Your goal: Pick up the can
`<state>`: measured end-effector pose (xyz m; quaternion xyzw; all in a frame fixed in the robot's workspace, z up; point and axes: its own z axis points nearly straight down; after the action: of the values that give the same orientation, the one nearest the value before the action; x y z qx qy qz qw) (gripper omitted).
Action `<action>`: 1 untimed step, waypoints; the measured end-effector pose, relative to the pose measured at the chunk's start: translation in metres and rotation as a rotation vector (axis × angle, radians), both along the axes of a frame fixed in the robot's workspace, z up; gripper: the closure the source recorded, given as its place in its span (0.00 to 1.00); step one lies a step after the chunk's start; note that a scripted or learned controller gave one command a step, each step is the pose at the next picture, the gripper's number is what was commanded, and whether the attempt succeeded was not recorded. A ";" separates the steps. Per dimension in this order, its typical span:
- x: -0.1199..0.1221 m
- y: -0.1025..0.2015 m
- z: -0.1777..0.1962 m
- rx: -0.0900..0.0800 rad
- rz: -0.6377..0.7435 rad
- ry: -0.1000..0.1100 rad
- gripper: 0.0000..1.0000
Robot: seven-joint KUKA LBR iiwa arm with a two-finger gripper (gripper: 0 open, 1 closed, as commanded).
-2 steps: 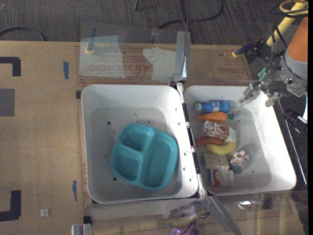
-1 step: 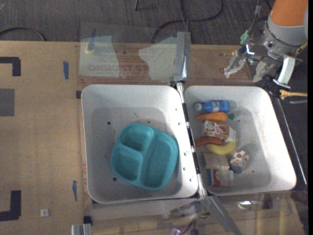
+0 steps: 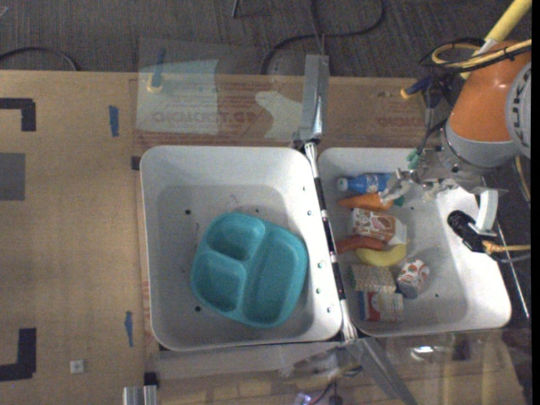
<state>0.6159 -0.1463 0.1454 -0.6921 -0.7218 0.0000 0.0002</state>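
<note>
1. camera view, far left: we see the bare bench (image 3: 67, 226) with blue tape marks on it, likely there to register where the bins sit.
2. the left bin (image 3: 169, 175) holds a teal divided tray (image 3: 249, 268) lying flat near its middle, well apart from anything we need to grasp, so we judge it plays no part in this pick.
3. the right bin (image 3: 472, 298) has its items crowded along the left wall: a blue-labelled bottle (image 3: 364, 182) at the far end, an orange carrot-like piece (image 3: 364, 201), a small printed carton (image 3: 374, 224), a banana (image 3: 381, 256), and a flat box (image 3: 380, 305) at the near end.
4. the can (image 3: 413, 277) sits just right of the banana, tilted, with open bin floor on its right, which we think leaves room for an approach from that side.
5. the gripper (image 3: 422, 175) hangs over the far end of the right bin, near the bottle and well apart from the can; we cannot tell how its fingers stand, and we see nothing held.
</note>
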 end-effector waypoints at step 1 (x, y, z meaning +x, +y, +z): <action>-0.048 -0.064 -0.019 0.000 0.159 0.000 0.00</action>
<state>0.5678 -0.2099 0.1262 -0.6328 -0.7744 -0.0002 0.0001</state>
